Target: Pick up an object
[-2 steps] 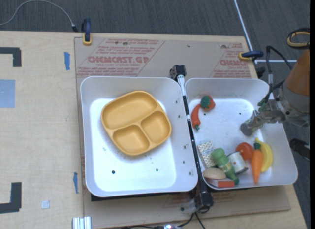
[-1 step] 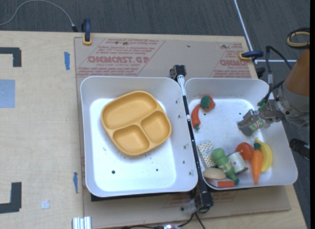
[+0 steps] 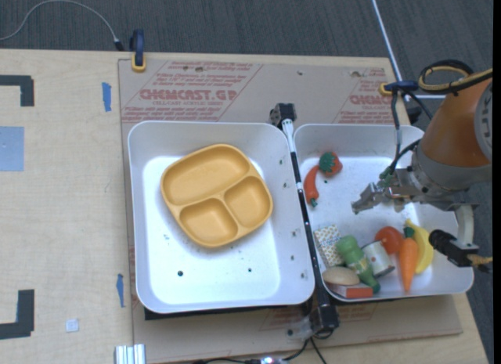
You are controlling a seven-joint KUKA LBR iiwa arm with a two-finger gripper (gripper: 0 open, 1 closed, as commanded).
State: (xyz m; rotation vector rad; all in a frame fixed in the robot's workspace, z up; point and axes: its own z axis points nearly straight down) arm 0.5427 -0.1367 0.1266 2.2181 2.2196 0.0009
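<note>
Toy carrot [image 3: 409, 260] is lying among crowding toy food in the right bin [image 3: 462, 280]; we're seeing the gripper [image 3: 368, 200] hovering nearby, fingers apart, empty.

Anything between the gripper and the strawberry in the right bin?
In the camera view, just bare white bin floor lies between the gripper and the strawberry. The red chili pepper sits farther left, beyond the strawberry.

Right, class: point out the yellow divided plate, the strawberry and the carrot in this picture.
yellow divided plate [image 3: 205, 176], camera view, on its large compartment.
strawberry [image 3: 329, 163], camera view, on its red body.
carrot [image 3: 408, 261], camera view, on its orange middle.
</note>
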